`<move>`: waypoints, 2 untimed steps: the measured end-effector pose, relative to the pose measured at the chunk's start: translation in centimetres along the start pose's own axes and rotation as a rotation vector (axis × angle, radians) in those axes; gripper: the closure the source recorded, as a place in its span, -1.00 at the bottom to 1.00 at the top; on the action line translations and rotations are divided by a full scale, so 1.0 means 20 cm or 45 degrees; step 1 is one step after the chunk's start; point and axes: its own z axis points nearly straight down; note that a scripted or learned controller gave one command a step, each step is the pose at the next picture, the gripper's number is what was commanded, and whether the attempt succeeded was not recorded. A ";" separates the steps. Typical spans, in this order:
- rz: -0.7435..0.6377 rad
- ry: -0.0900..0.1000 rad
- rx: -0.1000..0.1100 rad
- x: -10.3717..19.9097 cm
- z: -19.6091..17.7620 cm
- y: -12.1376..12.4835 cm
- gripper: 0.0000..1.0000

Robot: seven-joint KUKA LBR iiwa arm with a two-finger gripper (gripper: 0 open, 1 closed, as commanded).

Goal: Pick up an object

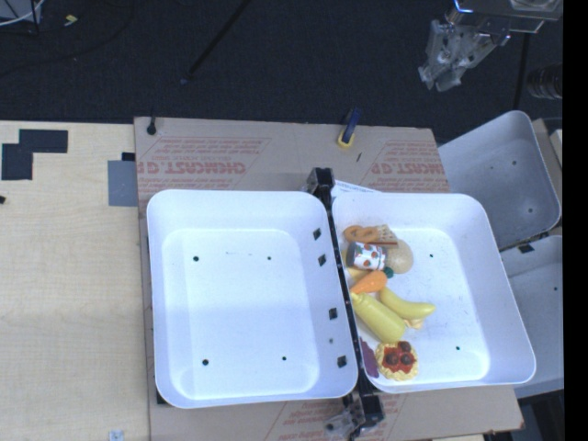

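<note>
The right bin (469, 274) holds a cluster of toy foods along its left wall: a bread-like piece (367, 235), a small white and red can (367, 257), a beige round piece (401, 259), an orange carrot (369, 283), a yellow banana (406, 303), a yellow corn-like piece (377, 318) and a tart with red berries (398, 359). My gripper (447, 62) hangs high at the top right, over the dark floor beyond the bench and well away from the bins. Nothing is seen between its fingers.
The left bin (184, 246) lies beside the right one, with black clips (333, 283) along the shared wall. A blue and yellow clamp (348, 129) stands on the cardboard behind the bins. A grey metal plate (510, 177) lies at the right.
</note>
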 end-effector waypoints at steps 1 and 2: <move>0.001 0.000 0.000 0.10 0.00 0.00 1.00; 0.001 -0.001 -0.001 0.22 0.00 0.00 1.00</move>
